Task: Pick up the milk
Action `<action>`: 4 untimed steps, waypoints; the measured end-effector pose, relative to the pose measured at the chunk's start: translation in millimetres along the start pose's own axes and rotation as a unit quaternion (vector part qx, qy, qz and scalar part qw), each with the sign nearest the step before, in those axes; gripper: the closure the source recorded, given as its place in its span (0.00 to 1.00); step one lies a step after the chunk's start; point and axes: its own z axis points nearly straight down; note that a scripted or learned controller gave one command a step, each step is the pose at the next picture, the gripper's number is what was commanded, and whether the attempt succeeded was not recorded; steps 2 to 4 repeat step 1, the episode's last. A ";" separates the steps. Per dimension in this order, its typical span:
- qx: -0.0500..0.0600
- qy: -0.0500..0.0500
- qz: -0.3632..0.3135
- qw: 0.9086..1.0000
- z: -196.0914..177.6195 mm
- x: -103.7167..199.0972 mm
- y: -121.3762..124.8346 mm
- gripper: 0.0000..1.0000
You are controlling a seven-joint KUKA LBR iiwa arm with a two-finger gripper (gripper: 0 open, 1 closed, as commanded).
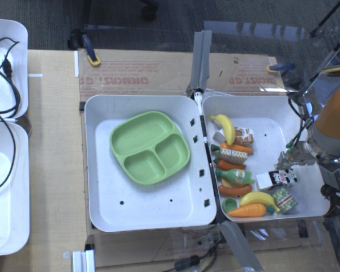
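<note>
The gripper hangs just above the black-and-white milk carton, right of the green divided plate; whether its grip is spread cannot be told

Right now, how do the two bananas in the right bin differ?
The upper banana lies at the far end of the right bin, running nearly lengthwise away from the camera; the lower banana lies crosswise near the front edge, against the carrot. The lower one sits nearer the gripper. Both are yellow and curved.
</note>
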 end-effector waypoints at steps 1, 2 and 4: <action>0.001 0.002 -0.001 1.000 0.2 2.0 0.3 0.00; 0.001 0.002 -0.001 1.000 0.2 2.0 0.3 0.00; 0.001 0.002 -0.001 1.000 0.2 2.0 0.3 0.00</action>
